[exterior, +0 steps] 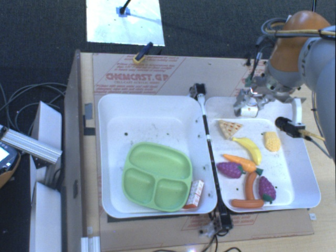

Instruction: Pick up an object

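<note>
We see the gripper [251,103] hanging over the far rim of the right bin [307,185], carried by the grey arm [315,56] that reaches in from the right with its orange band [302,28] above the wrist. We cannot tell from this slanted view what state the gripper is in, and nothing is visibly caught in it, so we judge the pick not yet made. Just below it, inside the right bin, lies a waffle wedge [230,128], the nearest candidate. Beside that rests a yellow banana [250,148], with a small corn cob [271,140] to its right. Nearer the camera, an orange carrot [240,161] lies across a purple fruit [229,169], and a second purple bunch [266,188] sits next to two sausages [249,196]. The toys are crowded together, which we think makes a clean grasp harder there than on the wedge. The left bin [113,119] holds a green divided plate [156,177] and a small red-and-white carton [196,193] leaning at its near edge. Both bins sit on a cardboard sheet [152,70].
</note>
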You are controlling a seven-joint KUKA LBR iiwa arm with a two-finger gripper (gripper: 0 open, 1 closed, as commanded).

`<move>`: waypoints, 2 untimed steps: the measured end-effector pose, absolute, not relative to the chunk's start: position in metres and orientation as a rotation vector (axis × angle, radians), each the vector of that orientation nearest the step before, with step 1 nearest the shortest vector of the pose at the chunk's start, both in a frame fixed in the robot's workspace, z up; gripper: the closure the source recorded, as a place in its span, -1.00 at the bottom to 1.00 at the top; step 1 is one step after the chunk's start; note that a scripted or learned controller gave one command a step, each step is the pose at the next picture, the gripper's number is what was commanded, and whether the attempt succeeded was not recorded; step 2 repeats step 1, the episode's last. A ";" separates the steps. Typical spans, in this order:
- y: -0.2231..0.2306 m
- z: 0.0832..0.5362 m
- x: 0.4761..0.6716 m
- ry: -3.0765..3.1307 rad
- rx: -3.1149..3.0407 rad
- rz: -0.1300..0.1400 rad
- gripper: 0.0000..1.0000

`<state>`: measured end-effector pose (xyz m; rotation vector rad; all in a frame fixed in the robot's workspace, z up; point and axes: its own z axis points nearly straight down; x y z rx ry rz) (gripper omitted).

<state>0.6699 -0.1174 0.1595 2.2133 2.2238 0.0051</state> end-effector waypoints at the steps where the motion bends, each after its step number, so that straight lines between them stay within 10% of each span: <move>1: -0.049 0.185 0.614 2.226 2.215 0.004 1.00; 2: -0.049 0.185 0.614 2.226 2.215 0.004 1.00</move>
